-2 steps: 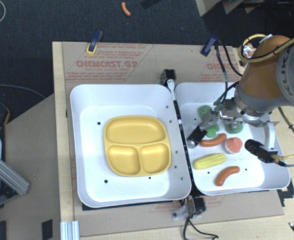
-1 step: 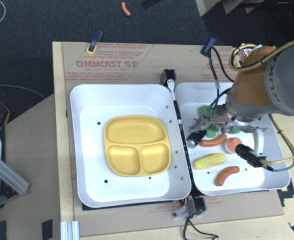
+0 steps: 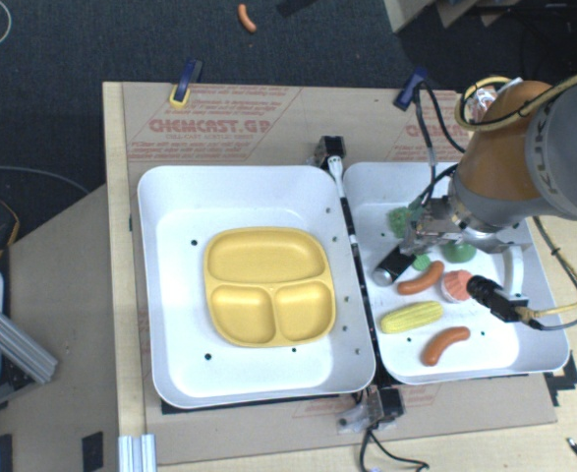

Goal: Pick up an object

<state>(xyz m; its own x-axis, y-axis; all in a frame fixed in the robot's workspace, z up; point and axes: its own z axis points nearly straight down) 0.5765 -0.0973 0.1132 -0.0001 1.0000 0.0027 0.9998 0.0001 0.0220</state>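
A single fixed camera hangs above the worktop (image 3: 268, 116), looking down at a slant toward its far edge. It sits far enough back to take in both white bins, the left bin (image 3: 160, 264) and the right bin (image 3: 534, 352), with dark floor (image 3: 91, 28) beyond. The arm (image 3: 524, 155) enters from the right.

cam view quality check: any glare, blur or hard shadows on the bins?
Camera view: lighting even and soft; the left bin is bright white but keeps its edges, with slight sheen on the yellow tray. Shadows are faint. Focus is mildly soft overall; the arm looks slightly smeared, and the gripper area in the right bin is cluttered and hard to resolve.
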